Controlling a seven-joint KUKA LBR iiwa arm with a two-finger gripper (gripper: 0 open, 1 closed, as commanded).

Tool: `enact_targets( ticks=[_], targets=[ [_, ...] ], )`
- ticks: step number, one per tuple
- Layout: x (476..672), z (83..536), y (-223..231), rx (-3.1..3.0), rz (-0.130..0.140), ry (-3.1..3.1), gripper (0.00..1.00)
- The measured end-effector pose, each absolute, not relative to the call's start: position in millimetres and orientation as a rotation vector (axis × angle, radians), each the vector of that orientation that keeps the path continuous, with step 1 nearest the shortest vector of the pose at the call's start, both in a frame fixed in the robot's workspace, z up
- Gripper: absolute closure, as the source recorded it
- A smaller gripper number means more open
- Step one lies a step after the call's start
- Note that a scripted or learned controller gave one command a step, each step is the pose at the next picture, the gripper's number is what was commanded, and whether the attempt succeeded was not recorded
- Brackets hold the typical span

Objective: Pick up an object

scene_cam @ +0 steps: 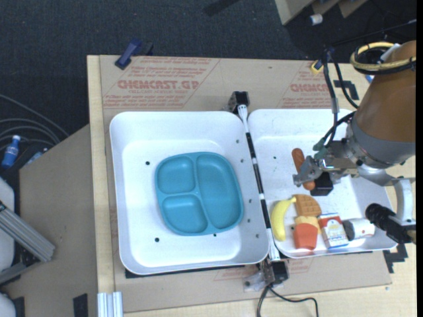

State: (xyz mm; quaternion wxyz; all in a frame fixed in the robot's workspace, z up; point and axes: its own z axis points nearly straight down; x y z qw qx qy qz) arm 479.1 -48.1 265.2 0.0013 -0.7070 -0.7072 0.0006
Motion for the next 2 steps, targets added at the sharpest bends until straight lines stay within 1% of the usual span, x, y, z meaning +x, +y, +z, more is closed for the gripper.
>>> enact_targets(
  ticks=[1,2],
  targets=[
    [479.1,268,-56,-2.221,0.001,-2.221,1.00],
    [552.7,254,-52,-2.222,0.000,-2.223,1.00]
  ],
)
